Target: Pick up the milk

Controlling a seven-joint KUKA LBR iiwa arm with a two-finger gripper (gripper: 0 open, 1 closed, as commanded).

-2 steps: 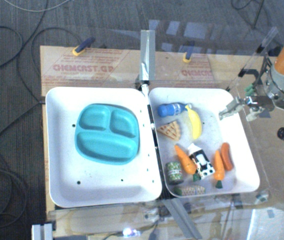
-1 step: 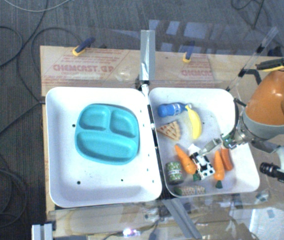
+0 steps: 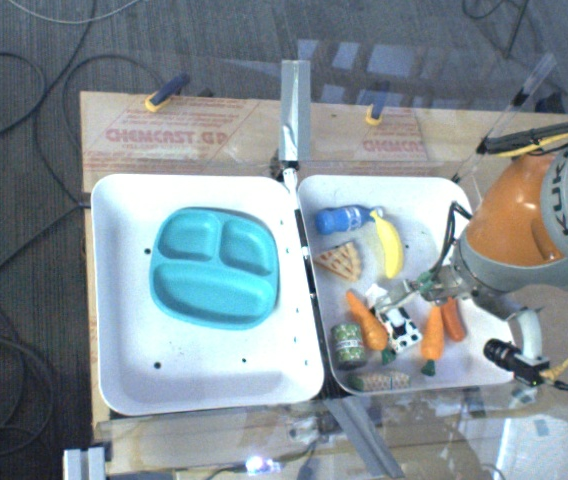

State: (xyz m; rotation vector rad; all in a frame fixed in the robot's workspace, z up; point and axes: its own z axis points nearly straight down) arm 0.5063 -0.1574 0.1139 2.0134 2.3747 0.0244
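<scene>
The milk [image 3: 398, 329] is a small white carton with black cow patches. It lies in the right bin [image 3: 419, 196], near the front, between two carrots. My gripper [image 3: 402, 304] reaches in from the right and hovers just over the carton's upper end. The grey wrist with its orange band [image 3: 520, 218] stands behind the gripper over the bin's right side.
Around the milk lie an orange carrot [image 3: 368, 320] on the left and two carrots [image 3: 434, 334] on the right. A green can [image 3: 347, 343], a waffle slice [image 3: 340, 262], a banana [image 3: 390, 246] and a blue bottle [image 3: 342, 218] share this bin. The left bin [image 3: 124, 368] holds a teal divided tray [image 3: 216, 266].
</scene>
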